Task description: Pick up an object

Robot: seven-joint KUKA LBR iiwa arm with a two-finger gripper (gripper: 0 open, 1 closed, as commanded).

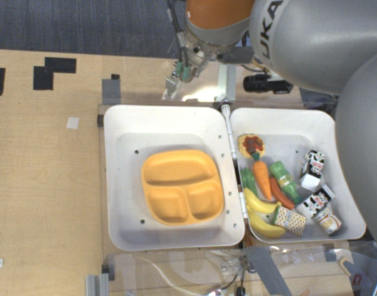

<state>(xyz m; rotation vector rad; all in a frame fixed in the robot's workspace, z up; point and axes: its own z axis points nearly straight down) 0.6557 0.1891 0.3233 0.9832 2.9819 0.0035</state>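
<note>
The right bin [327,125] holds a heap of toy food: a carrot [261,177], a banana [264,217], a green bottle [284,176], a pizza slice [251,145], two cow-print cartons [313,164] [318,200], a patterned box [290,220] and a small can [329,222]. My gripper [178,81] hangs beyond the far rim of the left bin [114,165], well away from the toys. Nothing can be seen in its grasp.
A yellow divided plate [179,187] lies in the middle of the left bin. A metal rail [232,159] separates the two bins. The grey arm [311,36] covers the upper right. Bare wooden bench [46,184] stretches to the left.
</note>
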